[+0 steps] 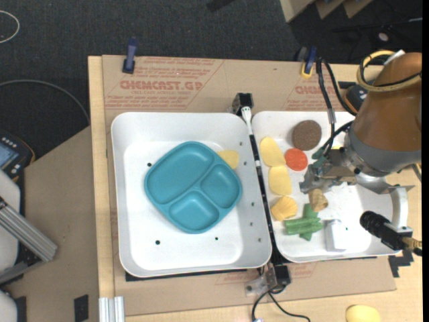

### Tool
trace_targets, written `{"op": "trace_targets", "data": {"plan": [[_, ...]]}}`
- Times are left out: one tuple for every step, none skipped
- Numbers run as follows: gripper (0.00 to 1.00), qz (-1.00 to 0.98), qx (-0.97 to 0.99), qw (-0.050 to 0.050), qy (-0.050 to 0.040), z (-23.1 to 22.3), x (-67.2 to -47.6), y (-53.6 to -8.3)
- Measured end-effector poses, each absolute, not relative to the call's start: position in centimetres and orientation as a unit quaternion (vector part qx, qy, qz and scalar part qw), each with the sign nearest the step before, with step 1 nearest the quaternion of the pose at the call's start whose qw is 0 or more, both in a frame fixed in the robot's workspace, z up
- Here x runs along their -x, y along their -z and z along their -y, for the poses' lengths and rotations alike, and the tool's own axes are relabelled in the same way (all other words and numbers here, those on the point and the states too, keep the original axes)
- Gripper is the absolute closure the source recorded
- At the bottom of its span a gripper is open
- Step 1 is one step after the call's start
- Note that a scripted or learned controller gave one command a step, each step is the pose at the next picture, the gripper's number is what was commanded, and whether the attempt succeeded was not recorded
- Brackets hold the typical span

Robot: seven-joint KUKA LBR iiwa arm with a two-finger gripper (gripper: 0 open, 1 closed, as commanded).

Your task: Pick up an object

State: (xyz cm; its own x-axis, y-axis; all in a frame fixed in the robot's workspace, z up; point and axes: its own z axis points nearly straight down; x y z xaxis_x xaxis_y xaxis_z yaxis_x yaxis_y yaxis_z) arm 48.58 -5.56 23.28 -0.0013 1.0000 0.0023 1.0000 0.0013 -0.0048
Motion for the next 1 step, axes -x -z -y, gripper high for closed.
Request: {"op": "trace_targets", "data": {"plan": [[1.00,0.709,0.705,0.003,-0.0008,0.21,-47.84,-20.53]]}}
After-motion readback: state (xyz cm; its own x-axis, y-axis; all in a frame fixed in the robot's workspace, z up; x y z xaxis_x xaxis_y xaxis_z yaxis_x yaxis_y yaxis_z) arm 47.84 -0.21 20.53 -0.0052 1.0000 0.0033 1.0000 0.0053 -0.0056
